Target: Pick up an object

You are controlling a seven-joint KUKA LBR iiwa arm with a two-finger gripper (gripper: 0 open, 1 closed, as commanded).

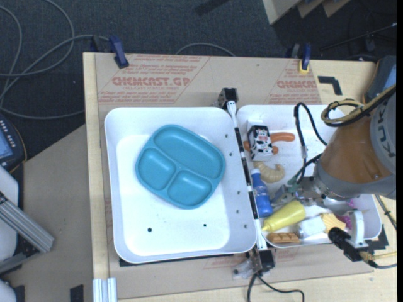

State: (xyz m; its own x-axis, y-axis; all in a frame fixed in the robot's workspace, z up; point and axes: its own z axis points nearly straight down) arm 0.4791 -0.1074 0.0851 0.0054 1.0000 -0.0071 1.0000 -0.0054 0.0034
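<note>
Yellow bottle (284, 217) near bin's front edge

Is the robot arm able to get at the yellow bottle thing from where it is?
Probably yes. The yellow bottle lies on top of the other toys in the right bin, nothing covers it, and the arm already hangs right beside it over that bin.

This looks like a robotics lab. A board (189, 80) printed with "CHEMCAST" covers the bench, held by 2 blue clamps (118, 51) at its far edge. 2 white bins (126, 168) sit on it under a grey and orange robot arm (359, 150). Loose cables (44, 49) trail over dark carpet (164, 11).
</note>
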